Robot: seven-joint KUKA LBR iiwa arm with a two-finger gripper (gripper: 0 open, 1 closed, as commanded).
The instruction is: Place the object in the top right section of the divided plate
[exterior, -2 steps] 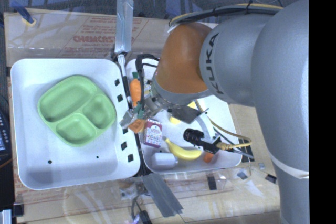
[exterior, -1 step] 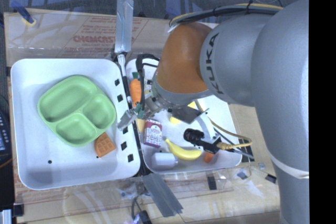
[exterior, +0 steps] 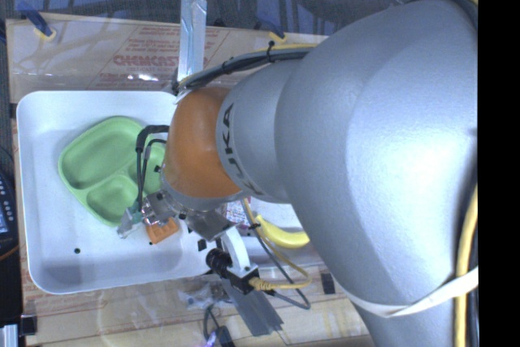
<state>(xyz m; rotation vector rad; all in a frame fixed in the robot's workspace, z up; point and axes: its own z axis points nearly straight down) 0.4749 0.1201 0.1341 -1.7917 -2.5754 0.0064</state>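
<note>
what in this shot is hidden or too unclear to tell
- Green divided plate, camera view: its right part, with the top right section, lies behind the arm.
- Hand: partly under the orange band; the small orange thing there is too small to identify.
- Right bin: mostly covered by the arm.

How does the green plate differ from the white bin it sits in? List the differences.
Colour: the plate is light green; the bin is white.
Size: the plate covers only part of the bin's floor.
Shape: the plate is rounded and split into sections by ridges; the bin is one open rectangle with rounded corners.
Cover: the arm hides the plate's right side and the bin's right side.
Both are shallow with raised rims.
</note>
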